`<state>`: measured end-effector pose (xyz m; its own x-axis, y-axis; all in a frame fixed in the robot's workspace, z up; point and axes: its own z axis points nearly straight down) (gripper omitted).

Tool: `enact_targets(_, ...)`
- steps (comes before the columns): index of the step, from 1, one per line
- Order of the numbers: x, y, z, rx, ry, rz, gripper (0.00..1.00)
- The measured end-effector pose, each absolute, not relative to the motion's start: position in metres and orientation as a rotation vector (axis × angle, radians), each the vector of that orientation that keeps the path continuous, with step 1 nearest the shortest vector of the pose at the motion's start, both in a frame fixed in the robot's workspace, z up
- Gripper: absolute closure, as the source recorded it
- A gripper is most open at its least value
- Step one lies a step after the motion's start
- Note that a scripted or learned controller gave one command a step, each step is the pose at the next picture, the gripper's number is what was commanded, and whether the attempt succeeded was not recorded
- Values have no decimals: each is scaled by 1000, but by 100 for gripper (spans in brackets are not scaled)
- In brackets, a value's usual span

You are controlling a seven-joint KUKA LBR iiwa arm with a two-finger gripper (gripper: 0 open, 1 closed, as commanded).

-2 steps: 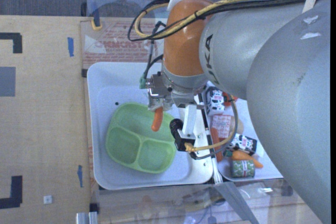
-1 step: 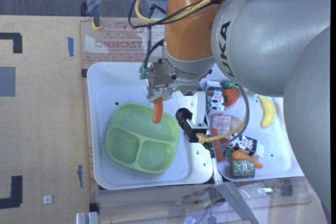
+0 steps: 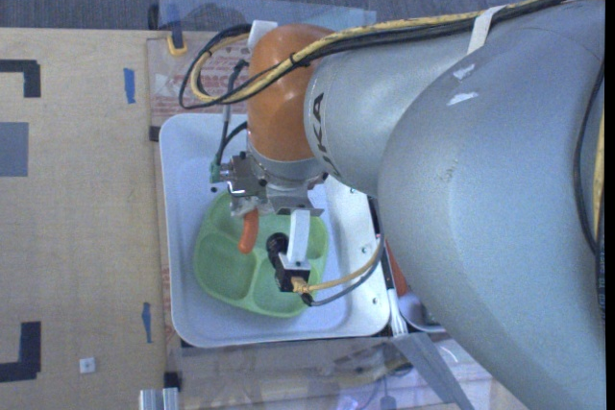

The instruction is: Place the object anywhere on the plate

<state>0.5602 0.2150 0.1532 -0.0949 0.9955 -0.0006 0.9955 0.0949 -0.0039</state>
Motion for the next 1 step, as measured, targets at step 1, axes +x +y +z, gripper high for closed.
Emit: enact_targets(1, 561, 215, 154, -2113, -2323, 3, 0)
